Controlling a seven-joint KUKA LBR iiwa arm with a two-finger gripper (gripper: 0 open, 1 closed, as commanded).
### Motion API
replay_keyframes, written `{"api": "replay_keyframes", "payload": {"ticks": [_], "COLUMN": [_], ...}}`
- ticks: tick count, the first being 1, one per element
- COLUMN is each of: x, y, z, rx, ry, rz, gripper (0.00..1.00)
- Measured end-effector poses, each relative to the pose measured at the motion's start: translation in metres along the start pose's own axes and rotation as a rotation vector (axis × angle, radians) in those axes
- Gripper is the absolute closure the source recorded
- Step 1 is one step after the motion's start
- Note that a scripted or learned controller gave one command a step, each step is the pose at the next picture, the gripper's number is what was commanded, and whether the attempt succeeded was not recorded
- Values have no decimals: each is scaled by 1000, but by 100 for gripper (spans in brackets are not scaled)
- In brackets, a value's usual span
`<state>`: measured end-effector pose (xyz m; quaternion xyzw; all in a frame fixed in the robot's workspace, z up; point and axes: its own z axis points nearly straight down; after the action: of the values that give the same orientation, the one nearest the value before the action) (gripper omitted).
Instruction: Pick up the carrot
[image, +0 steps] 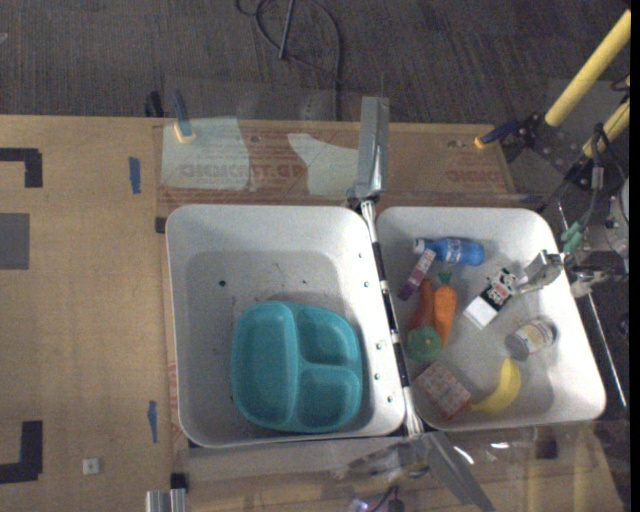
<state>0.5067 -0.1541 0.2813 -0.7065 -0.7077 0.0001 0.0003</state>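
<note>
The counter (80, 330) looks like pale, matt wood or board, smooth, with blue tape strips. Both white bins (190, 240) look like smooth plastic with a faint sheen. The teal divided tray (296, 368) is smooth plastic, softly glossy. The carrot (443, 311) has an even, dull orange surface like a plastic toy. The banana (504, 387) looks smooth and slightly shiny. The blue bottle (455, 250) is glossy plastic. The tool (540, 270) gleams like bare metal.

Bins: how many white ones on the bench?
2. The left bin holds a teal divided tray. The right bin holds the carrot among other items; small things may be hidden.
</note>
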Motion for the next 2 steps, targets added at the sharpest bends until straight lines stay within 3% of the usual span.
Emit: {"api": "replay_keyframes", "payload": {"ticks": [1, 2], "x": [63, 60], "y": [36, 31], "z": [125, 193], "rx": [1, -10], "ry": [0, 0], "rz": [-37, -102], "gripper": [0, 0]}}
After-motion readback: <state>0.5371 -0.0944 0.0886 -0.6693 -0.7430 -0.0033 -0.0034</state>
